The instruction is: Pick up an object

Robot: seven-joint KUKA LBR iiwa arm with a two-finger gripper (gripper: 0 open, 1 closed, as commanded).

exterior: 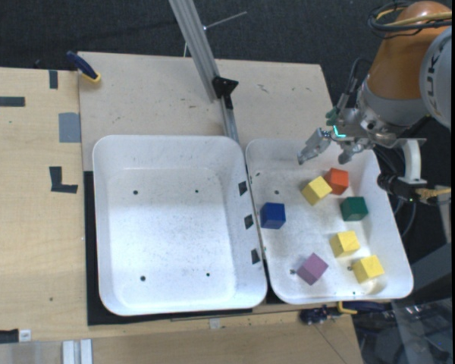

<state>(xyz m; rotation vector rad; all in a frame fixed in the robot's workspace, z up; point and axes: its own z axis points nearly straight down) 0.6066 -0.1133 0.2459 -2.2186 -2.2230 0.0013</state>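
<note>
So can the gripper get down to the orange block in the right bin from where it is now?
Probably yes. The gripper, fingers spread, hangs just above the orange block, nothing between them. The yellow block touching its left side could crowd one finger.

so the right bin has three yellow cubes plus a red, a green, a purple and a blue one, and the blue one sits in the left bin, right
Not quite. The camera view shows the blue cube in the right bin too, near its left wall, not in the left bin. The rest stands: three yellow cubes plus red, green and purple ones in the right bin.
</note>
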